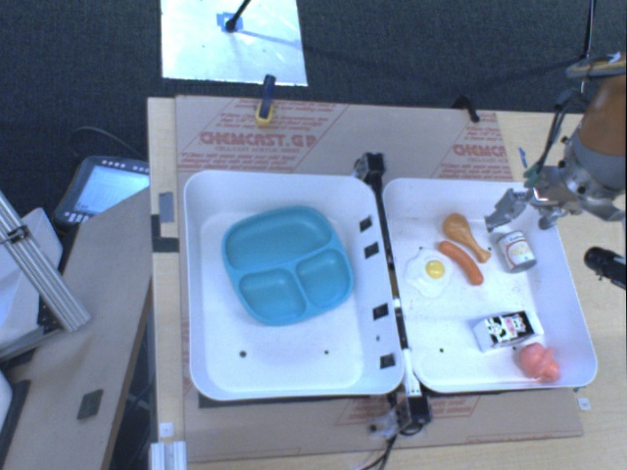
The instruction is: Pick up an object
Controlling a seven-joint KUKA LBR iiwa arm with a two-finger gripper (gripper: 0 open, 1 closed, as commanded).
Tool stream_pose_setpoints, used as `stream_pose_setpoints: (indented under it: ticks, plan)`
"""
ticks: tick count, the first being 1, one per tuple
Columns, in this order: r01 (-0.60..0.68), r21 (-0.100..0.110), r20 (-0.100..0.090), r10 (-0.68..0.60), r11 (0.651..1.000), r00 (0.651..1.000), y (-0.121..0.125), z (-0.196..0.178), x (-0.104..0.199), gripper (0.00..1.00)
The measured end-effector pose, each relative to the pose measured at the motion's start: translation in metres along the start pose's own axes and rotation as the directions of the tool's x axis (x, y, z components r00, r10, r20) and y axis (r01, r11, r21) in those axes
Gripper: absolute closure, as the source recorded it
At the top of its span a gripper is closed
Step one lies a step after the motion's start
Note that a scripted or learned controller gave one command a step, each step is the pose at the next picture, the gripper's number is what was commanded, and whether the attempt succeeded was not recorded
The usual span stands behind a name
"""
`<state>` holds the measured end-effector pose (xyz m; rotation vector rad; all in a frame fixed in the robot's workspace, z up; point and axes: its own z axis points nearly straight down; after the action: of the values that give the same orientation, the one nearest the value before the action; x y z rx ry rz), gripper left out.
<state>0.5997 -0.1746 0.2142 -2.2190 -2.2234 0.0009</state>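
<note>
The right bin (578, 292) holds several toy items. An orange-brown drumstick (458, 229) and an orange sausage (461, 262) lie beside a fried egg (428, 272). A small can (516, 251) stands near the bin's far right. A black-and-white carton (506, 329) and a pink toy (539, 361) lie at the front right. My gripper (526, 211) hangs open over the bin's back right corner, just beyond the can, with nothing between its fingers (504, 211).
The left bin (206, 360) bears a blue divided plate (286, 263). A black hinge strip (384, 272) runs between the bins. A tablet (103, 192) and metal rails (39, 272) lie off the bench's left side.
</note>
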Motion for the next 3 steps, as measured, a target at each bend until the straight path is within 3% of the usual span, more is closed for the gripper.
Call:
stream_pose_setpoints:
  ticks: [2, 3]
  plan:
    - [0.003, 0.001, -0.001, -0.003, 1.000, 1.000, 0.009, 0.086, 0.006, 0.00]
    - [0.004, -0.005, 0.002, -0.004, 1.000, 1.000, 0.010, 0.072, 0.005, 1.00]
